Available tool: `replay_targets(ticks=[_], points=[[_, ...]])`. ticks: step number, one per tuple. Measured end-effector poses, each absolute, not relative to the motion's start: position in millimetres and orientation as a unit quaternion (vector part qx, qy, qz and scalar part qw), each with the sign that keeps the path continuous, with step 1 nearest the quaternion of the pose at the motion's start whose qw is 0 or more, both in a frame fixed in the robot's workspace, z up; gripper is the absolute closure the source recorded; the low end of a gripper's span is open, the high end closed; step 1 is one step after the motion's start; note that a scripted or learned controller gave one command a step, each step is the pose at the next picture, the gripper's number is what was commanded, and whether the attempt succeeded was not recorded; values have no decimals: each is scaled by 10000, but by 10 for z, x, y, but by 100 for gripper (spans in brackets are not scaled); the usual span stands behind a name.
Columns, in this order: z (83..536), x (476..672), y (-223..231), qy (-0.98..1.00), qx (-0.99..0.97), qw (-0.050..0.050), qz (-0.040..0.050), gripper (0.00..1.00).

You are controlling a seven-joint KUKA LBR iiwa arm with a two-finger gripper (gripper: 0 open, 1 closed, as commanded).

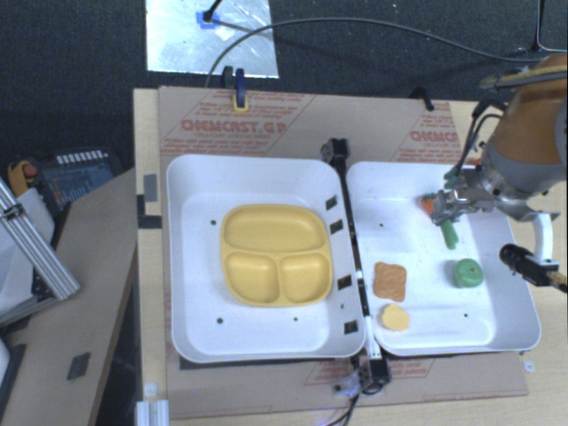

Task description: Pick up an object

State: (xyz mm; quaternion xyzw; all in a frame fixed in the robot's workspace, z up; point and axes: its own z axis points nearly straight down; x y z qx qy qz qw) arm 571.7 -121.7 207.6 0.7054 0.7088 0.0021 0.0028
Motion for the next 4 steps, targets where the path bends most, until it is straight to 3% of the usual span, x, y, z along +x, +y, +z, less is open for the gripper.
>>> replay_targets(ticks=[1,4], points=[[2248,5729,-1217,7087,7055,14,11,100],[2273,5756,498,7109,7032,-1,18,100]])
